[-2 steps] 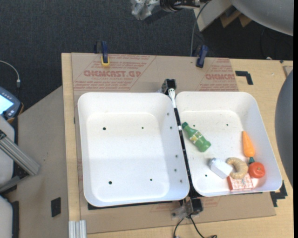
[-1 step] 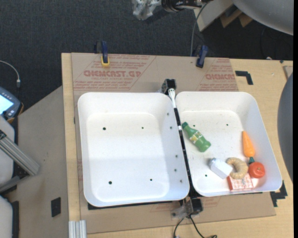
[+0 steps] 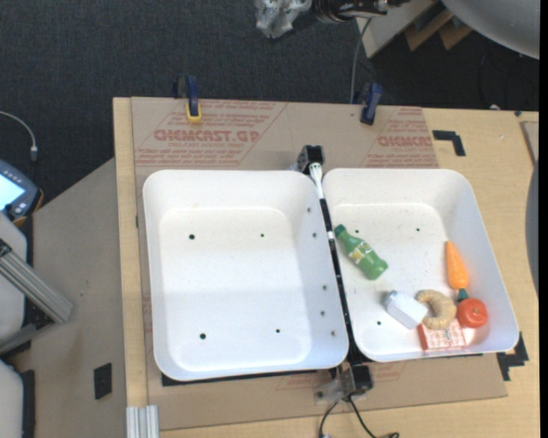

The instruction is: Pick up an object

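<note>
The right bin [image 3: 467, 201] holds several small objects. A green bottle [image 3: 360, 253] lies near its left wall. An orange carrot [image 3: 456, 265] rests by the right wall, with a red tomato-like ball [image 3: 472, 313] just below it. A white and grey bottle [image 3: 401, 309], a beige ring [image 3: 437, 308] and a red-and-white box [image 3: 445, 339] are bunched at the near right corner. My gripper [image 3: 278, 15] appears as a grey metallic shape at the top edge, far behind both bins and high off the bench, with nothing visibly in it.
The left bin [image 3: 154, 257] sits beside the right one, and a black divider strip [image 3: 330, 248] runs between them. Blue clamps [image 3: 190, 92] [image 3: 370, 101] hold the cardboard-covered bench at its far edge. The grey arm [image 3: 505, 21] crosses the top right corner.
</note>
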### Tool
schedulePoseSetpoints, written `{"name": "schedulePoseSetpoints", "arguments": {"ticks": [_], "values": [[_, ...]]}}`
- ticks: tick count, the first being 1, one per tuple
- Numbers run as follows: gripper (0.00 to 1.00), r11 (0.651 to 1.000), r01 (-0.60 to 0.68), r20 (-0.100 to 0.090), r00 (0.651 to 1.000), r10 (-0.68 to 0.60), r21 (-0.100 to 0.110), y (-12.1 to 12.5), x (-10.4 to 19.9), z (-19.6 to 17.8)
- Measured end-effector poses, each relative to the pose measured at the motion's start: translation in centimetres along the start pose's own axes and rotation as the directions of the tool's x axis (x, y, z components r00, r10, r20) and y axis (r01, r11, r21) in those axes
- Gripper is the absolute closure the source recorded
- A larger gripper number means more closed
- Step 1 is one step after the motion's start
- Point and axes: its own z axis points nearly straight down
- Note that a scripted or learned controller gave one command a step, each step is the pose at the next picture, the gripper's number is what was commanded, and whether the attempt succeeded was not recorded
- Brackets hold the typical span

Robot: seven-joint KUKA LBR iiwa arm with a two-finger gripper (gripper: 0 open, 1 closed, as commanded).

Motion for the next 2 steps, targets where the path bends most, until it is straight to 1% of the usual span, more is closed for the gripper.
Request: {"name": "schedulePoseSetpoints", "arguments": {"ticks": [1,2], "values": [[0.0,1.0,0.002,0.0,1.0,-0.002,0.0,0.0,0.1,0.0],[0.0,1.0,0.002,0.005,1.0,-0.002,0.017,-0.1,1.7,17.6]]}}
